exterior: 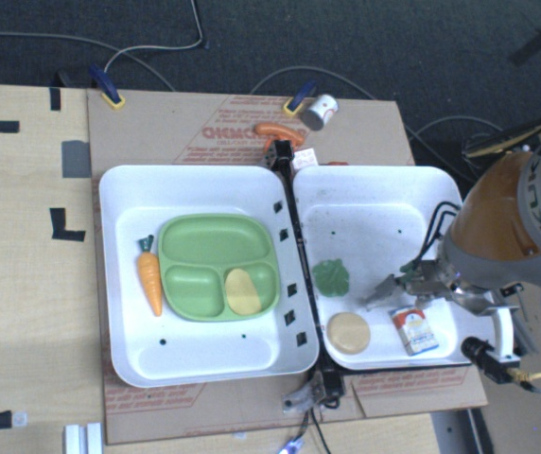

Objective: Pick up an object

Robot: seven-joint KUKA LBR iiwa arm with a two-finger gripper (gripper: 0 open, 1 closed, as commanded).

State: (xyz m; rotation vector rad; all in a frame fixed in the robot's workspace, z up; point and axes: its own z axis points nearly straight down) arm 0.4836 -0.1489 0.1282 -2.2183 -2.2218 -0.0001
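Five small objects lie across two white bins, all placed here relative to the green divided plate [216,253] that sits flat in the left bin. A toy carrot [149,280], orange with a dark green top, lies lengthwise just beside the plate's left edge, its tip pointing toward the camera. A pale yellow oval piece [243,291] rests inside the plate's lower right compartment. Right of the plate, across the bin divider, sits a ruffled green leafy clump [330,276]. Farther right and nearer the camera lies a round tan disc [348,333], and beyond it a small red-and-white packet [414,331], lying flat and slightly tilted.
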